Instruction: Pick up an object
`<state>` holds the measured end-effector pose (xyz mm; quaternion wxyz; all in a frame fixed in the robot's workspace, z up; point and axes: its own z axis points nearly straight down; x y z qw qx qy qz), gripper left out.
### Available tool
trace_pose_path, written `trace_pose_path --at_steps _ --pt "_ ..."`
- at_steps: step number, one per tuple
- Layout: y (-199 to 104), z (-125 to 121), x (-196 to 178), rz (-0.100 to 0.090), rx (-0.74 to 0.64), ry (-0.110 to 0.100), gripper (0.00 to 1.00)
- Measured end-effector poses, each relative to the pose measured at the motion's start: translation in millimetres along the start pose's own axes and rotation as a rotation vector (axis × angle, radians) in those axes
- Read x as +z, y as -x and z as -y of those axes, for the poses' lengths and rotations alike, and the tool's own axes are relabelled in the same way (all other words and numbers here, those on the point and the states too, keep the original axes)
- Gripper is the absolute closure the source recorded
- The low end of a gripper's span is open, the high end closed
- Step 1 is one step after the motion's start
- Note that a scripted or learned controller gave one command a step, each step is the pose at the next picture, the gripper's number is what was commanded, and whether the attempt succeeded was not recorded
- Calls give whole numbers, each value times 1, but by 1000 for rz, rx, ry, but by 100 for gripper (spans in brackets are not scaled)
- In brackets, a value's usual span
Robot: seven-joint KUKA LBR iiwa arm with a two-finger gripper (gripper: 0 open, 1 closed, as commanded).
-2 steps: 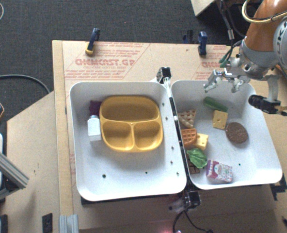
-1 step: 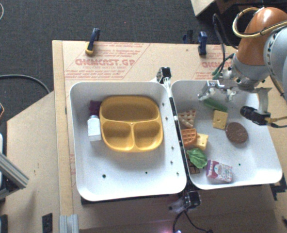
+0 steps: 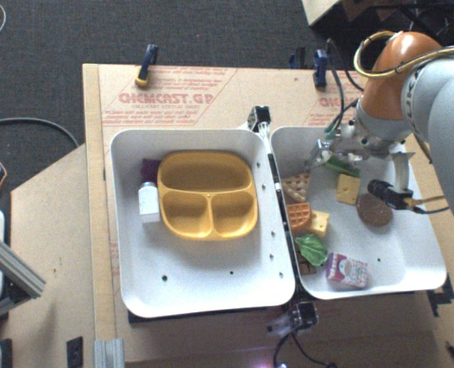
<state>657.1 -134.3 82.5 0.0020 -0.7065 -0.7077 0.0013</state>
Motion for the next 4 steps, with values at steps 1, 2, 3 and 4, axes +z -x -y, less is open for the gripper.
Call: trace_pose_path --at_steps 1,2,3,4 --pt "1 -2 -16 4 -1 10 100" --pt "3 6 -74 3 3 12 100" --pt "2 5 -140 4 1 15 100" --pt "2 4 -143 3 1 9 100"
